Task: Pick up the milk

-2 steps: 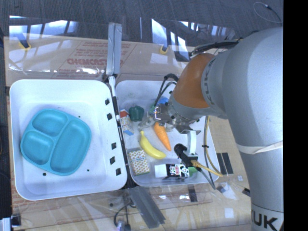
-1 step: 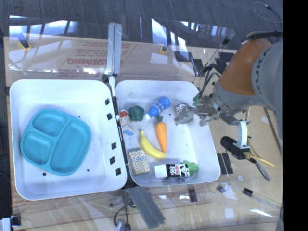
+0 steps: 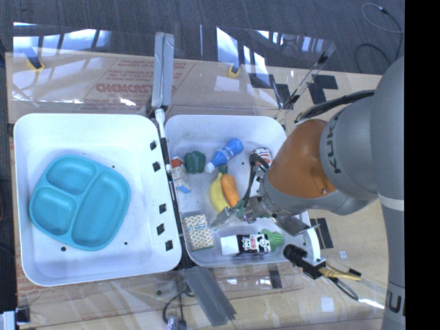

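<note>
Lying just below the tool (image 3: 230,215); milk (image 3: 249,244) untouched.

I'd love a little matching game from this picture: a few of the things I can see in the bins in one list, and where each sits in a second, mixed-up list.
Things:
1. blue plate
2. milk carton
3. blue bottle
4. banana

Places:
A. right bin, along its near edge, lying on its side
B. left bin, alone in the middle
C. right bin, middle, beside a carrot
D. right bin, toward the far side, next to a green pepper

Pairs: 1-B, 2-A, 3-D, 4-C
</note>
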Controlling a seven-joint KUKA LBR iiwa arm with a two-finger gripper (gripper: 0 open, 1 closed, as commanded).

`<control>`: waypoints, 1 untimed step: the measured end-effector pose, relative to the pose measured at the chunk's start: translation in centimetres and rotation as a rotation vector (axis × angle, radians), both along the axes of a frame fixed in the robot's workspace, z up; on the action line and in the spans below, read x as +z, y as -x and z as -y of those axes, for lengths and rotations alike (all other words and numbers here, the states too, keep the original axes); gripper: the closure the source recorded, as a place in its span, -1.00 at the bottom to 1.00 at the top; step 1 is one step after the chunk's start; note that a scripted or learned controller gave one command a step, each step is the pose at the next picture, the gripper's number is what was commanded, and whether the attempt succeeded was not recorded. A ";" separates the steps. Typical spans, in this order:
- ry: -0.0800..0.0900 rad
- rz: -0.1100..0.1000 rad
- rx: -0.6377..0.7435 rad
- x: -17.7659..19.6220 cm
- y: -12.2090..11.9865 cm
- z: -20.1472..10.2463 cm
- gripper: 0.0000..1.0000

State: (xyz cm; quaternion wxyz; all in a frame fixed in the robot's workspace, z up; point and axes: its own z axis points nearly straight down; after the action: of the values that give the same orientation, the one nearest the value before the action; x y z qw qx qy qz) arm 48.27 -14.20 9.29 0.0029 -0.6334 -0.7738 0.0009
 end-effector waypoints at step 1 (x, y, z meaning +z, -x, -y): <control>0.000 -0.001 0.003 1.0 0.0 0.1 1.00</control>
State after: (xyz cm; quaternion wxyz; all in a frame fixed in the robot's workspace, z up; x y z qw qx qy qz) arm 48.28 -14.26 10.24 0.0031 -0.6321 -0.7748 0.0012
